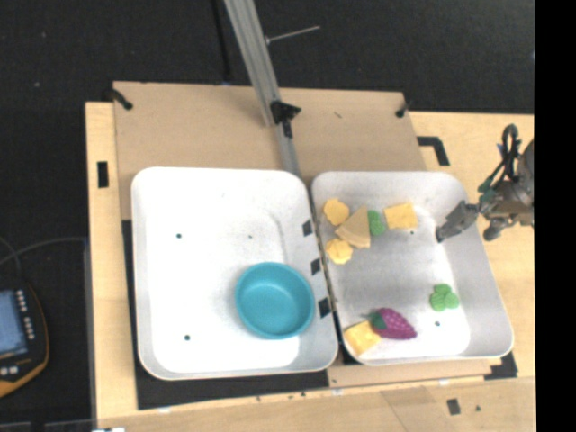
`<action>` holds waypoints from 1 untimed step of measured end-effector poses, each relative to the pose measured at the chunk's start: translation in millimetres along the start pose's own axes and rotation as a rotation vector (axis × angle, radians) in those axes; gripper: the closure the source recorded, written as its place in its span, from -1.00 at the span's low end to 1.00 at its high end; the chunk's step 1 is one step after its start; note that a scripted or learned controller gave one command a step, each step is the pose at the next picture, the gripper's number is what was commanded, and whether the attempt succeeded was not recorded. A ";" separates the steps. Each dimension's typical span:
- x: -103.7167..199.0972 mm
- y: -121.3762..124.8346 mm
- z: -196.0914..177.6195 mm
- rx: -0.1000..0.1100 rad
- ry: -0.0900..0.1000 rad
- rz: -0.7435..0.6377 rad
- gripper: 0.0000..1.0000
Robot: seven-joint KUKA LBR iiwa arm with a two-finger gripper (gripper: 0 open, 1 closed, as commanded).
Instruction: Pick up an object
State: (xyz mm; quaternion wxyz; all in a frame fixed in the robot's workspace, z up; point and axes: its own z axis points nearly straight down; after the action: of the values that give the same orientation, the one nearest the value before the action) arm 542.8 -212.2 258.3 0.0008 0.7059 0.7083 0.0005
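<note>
Nearest to camera: bench (225, 408), light wood, w/ brown board (198, 129) under the far part. On it, two white bins side by side, touching at the middle edge.

Left bin (180, 214): holds blue bowl (274, 300), upright, at near-right part, close to the shared edge. Biggest loose item.

Right bin (468, 277): holds the small things, in two groups.
- Far-left group: tan wedge (355, 229) in the centre, touching green piece (376, 222) on its right. Yellow block (401, 215) just beside that green piece, further right. Yellow round piece (336, 211) just left of wedge, far side. Second yellow round piece (339, 251) just below wedge, near bin's left wall.
- Near group: purple grape bunch (393, 324) w/ green stem end, touching yellow chunk (362, 337) on its left, both by the near wall.
- Alone: green clover-like piece (442, 298), near right wall, well apart from the rest.

Gripper (472, 222) at right side of view, above far-right corner of right bin. Two dark fingers (453, 222) pointing down-left, spread narrow, nothing between them. Not touching any item; closest are yellow block and clover-like piece, both apart from it.

Grey pole (256, 61) slanting from top of view down to between the bins. Handheld screen unit (18, 327) at left edge, off the bench.
</note>
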 end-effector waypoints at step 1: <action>0.1 0.1 0.0 0.000 0.000 0.000 -1.00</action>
State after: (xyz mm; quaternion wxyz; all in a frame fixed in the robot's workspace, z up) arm 542.9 -212.1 258.3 0.0008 0.7059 0.7083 0.0006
